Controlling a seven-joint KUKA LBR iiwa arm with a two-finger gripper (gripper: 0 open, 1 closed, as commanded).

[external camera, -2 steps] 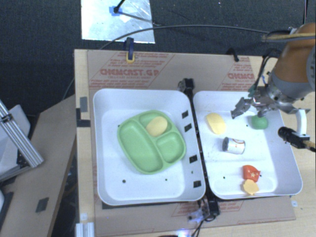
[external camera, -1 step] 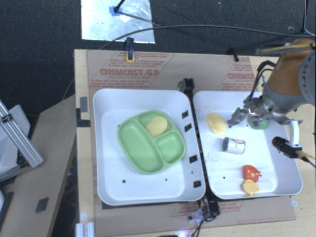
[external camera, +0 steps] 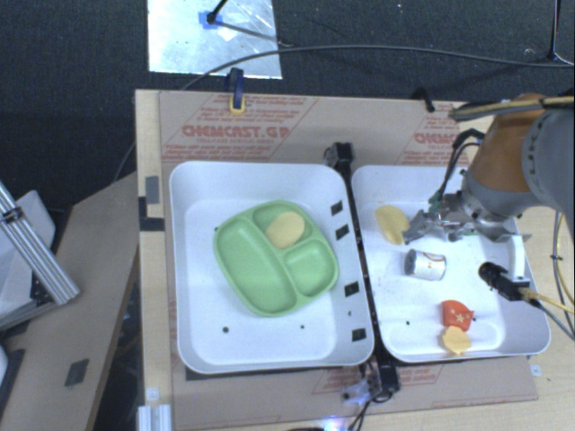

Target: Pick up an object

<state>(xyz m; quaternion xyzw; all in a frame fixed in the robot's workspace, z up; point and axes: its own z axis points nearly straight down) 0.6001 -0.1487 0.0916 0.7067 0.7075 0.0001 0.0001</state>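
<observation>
1. Two shallow white bins sit side by side on a brown board printed with red lettering; the left bin [external camera: 193,241] fills the middle of the frame and the right bin [external camera: 530,330] lies toward the right edge.
2. In the left bin rests a green divided plate [external camera: 260,272], tilted diagonally, with a pale yellow rounded piece [external camera: 287,229] lying in its upper compartment.
3. The right bin holds four loose things: a yellow banana-like piece [external camera: 391,224] near its upper left, a small grey and white cylinder [external camera: 424,264] on its side near the centre, a red strawberry-like toy [external camera: 456,313] lower down, and a yellow-orange piece [external camera: 455,339] touching it from below.
4. The grey arm with its orange band [external camera: 499,155] comes in from the right edge, over the upper part of the right bin.
5. The gripper [external camera: 422,227] points left, its tip just beside the banana-like piece and above the cylinder; whether its jaws are spread or closed cannot be told, and nothing is visibly held.
6. A silver sheet [external camera: 211,25] lies on the dark floor at the upper left of the frame.
</observation>
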